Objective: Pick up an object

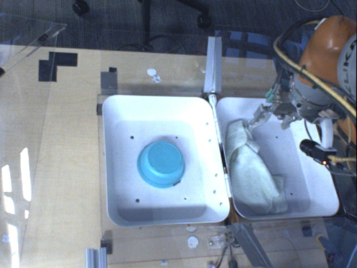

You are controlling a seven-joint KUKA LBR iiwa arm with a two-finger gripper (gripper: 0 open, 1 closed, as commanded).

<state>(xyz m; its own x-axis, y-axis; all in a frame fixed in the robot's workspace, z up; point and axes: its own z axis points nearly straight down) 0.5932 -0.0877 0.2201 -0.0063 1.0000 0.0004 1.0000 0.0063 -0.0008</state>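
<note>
The arm (329, 49) reaches in from the right, wrist bent down over the right bin (312, 205). Its jaws (257, 120) stand slightly parted at the upper end of the grey cloth (251, 169), holding nothing. A blue bowl (161, 164) sits upside down in the left bin (120, 149).

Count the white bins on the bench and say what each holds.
2. The left bin holds a blue bowl, upside down. The right bin holds a crumpled white cloth, with the claw above it.

Both white bins (162, 108) are seen from one camera, set high above the bench (50, 166) and tilted down.
</note>
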